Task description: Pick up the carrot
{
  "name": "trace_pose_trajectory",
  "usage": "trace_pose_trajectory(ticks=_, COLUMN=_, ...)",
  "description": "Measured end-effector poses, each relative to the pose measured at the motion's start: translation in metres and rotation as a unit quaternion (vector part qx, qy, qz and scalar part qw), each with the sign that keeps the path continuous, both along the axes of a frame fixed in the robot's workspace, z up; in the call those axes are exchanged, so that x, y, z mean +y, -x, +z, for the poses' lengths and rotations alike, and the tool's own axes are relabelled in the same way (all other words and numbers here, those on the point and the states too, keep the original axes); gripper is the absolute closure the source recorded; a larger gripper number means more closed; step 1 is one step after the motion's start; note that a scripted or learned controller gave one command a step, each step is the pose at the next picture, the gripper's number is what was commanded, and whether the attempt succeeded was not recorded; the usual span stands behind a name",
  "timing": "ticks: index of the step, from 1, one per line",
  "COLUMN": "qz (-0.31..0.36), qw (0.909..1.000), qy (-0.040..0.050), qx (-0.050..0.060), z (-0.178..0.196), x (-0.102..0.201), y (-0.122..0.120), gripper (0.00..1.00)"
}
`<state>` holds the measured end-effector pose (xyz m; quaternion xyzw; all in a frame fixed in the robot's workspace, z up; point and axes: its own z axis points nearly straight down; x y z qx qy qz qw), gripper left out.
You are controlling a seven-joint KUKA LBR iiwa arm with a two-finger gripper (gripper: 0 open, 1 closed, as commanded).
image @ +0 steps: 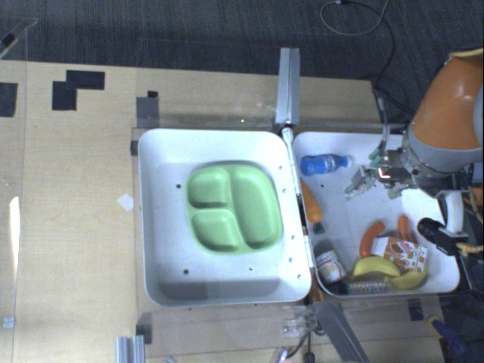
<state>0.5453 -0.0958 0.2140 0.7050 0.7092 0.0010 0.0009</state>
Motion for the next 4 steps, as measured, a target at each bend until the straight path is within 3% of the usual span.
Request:
trace_pose_trajectory(ticks=1, qz=-0.105, qw=0.9945, qy=-0.0004, qx=-0.001, z=-0.011, x=0.035, y=-0.011, gripper=0.0)
trace_pose_trajectory(ticks=2, qz=-0.189, qw=0.982, qy=-0.0012, qx=0.0, z=-0.025, x=0.045, y=0.01, gripper=0.0)
trace_pose_trajectory(ticks=3, qz=0.022, qw=0.9997, qy=0.0001, qx=-0.004, z=-0.125, x=-0.008, y=0.027, gripper=0.0)
trace_pose_trajectory(ticks=4, qz=0.022, qw=0.9997, qy=0.0018, qx=-0.006, z=-0.124, x=-0.001, y=0.027, gripper=0.0)
